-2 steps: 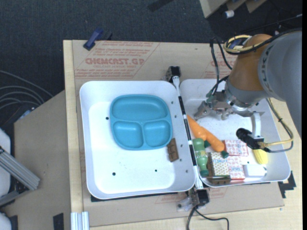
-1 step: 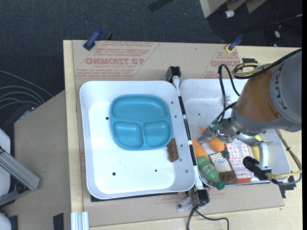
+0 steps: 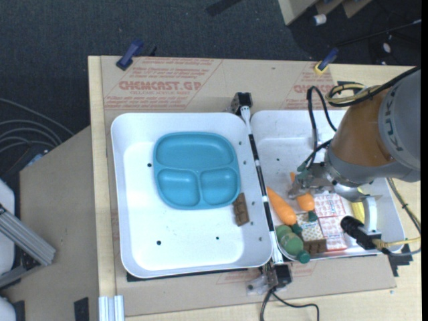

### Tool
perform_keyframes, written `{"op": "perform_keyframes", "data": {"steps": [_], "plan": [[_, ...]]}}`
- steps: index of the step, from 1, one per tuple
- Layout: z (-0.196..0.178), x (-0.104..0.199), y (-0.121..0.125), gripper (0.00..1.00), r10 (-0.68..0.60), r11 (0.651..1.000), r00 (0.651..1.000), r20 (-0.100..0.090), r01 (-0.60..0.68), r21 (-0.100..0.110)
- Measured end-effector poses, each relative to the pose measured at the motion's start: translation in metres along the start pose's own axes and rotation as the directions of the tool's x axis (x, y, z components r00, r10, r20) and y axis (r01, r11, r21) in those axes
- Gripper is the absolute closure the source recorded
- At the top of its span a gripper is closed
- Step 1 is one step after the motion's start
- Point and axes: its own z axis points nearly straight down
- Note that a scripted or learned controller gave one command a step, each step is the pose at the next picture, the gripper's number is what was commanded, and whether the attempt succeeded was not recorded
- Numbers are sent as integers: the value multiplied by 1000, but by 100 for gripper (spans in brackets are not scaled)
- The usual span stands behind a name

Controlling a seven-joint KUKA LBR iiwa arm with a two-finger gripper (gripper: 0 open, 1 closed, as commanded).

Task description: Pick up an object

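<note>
Dark carpet lies round a pale wooden surface (image 3: pixel 100 179) carrying two white bins, and the pile to pick from lies in the right bin (image 3: pixel 281 129): a carrot (image 3: pixel 281 206) by the left wall, a small orange piece (image 3: pixel 305 202), a printed box (image 3: pixel 329 221) and a green item (image 3: pixel 291 240) at the near edge. Just above the orange piece sits the claw (image 3: pixel 305 181), low among the pile on the grey and orange arm (image 3: pixel 374 139), and I cannot tell how it is set. This looks like the reach-and-grasp step; the next move calls for closing squarely on one item and lifting straight up, clear of its neighbours, while the blue tray (image 3: pixel 196 169) and brown block (image 3: pixel 240 210) in the left bin (image 3: pixel 134 233) stay out of it.
</note>
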Motion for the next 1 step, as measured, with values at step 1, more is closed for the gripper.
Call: {"op": "perform_keyframes", "data": {"steps": [1], "plan": [[-90, 67, -48, 100, -3, 1000, 1000, -1, 3, 1]]}}
